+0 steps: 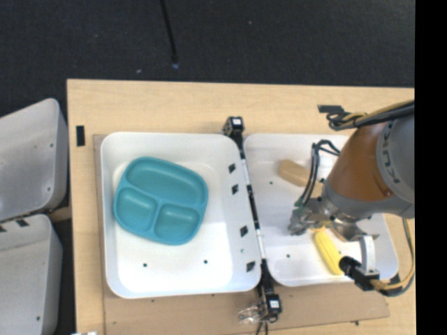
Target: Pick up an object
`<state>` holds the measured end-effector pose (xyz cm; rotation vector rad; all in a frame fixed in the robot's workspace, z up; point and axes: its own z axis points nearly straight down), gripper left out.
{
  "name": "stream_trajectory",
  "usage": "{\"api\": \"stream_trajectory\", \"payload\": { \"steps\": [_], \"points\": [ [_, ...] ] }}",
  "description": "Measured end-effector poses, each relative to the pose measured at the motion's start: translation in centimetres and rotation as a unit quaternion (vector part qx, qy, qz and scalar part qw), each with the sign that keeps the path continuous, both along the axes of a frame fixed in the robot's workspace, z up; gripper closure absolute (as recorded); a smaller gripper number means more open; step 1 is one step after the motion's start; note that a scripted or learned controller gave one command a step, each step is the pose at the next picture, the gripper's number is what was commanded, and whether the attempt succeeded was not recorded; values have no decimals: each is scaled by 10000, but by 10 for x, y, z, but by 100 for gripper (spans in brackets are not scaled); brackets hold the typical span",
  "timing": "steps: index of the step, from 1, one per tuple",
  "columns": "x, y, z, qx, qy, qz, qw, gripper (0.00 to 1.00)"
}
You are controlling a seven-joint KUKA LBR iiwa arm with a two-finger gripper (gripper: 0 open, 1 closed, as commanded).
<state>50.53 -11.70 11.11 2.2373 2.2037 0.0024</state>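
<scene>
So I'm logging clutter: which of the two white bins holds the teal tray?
The left bin: the teal divided tray lies in it. The right bin has the yellow object, tan block and arm.

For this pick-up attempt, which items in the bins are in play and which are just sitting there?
In play:
- gripper, low in the right bin
- yellow object, close beside it
- tan block, in the same bin, partly behind the arm

Just lying about:
- teal divided plate, in the left bin, far from the arm
</scene>
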Motion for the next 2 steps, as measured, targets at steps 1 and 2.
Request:
{"api": "stream_trajectory", "payload": {
  "steps": [1, 2],
  "points": [
    [6, -9, 48, -10, -20, 11, 10000, 100],
    [8, -10, 112, -12, -24, 90, 10000, 100]
  ]
}}
